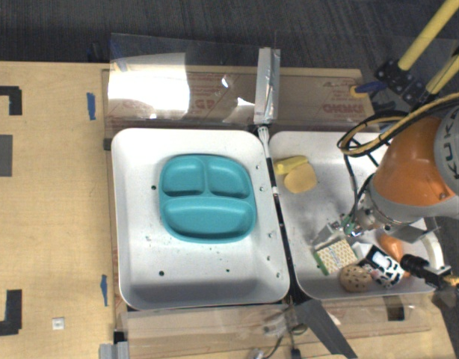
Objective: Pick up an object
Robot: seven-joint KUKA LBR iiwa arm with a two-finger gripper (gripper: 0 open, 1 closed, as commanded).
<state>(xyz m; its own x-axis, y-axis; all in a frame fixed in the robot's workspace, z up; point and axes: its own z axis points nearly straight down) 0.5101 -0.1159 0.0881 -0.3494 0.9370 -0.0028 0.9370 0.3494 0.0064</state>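
Leftmost, the left white plastic bin [140, 275] carried a teal three-compartment plate [208, 197] lying flat near its middle, well apart from the arm and, by my judgement, simply resting there as a fixture of the scene, not as something to grasp. Across the divider, the right white plastic bin [304, 275] held every loose item, which probably explained why the arm worked on that side. Near its upper left lay a yellow lumpy piece [297, 174], a flat strip touching a rounder blob, well clear of the wrist. Lower down, a small cream woven-patterned card with a green edge [335, 256] lay tilted just under the metal two-finger gripper [340, 230], which pointed down and to the left toward it; that card seemed the likeliest thing to be picked, though nothing was visible between the fingers, and whether they were spread or closed I could not tell from the blur of metal there. Just below the card sat a round brown speckled cookie-like object [355, 277], touching a small black-and-white toy [384, 266] to its right. An orange rounded object [391, 244] peeked out beneath the arm's orange band [409, 170], mostly hidden. The grey arm reached in low from the right, suggesting a descent toward the cluster.
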